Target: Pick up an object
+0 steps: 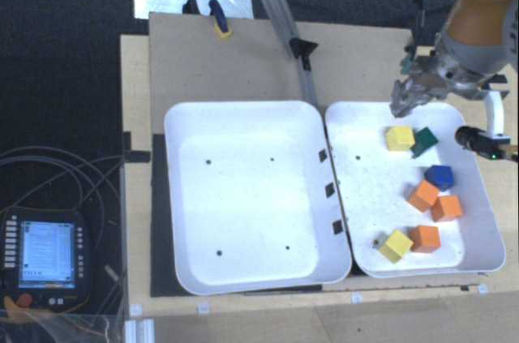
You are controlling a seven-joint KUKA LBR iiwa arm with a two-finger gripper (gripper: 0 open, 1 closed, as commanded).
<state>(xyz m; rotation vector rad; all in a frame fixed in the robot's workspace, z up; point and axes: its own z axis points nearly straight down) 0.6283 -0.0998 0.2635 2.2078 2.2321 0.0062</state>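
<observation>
The pincer [403,108] is shown poised over the upper edge of the right bin [478,252]; whether it is released or clenched cannot be told, and nothing is seen grasped. The nearest candidate, a yellow block [399,138], lies just below it toward the bin's middle, touching a green block [424,141] on its right. A blue block [439,176], three orange blocks [422,195] and a second yellow block [396,245] lie farther down. The green neighbour is judged the likeliest obstruction.
</observation>
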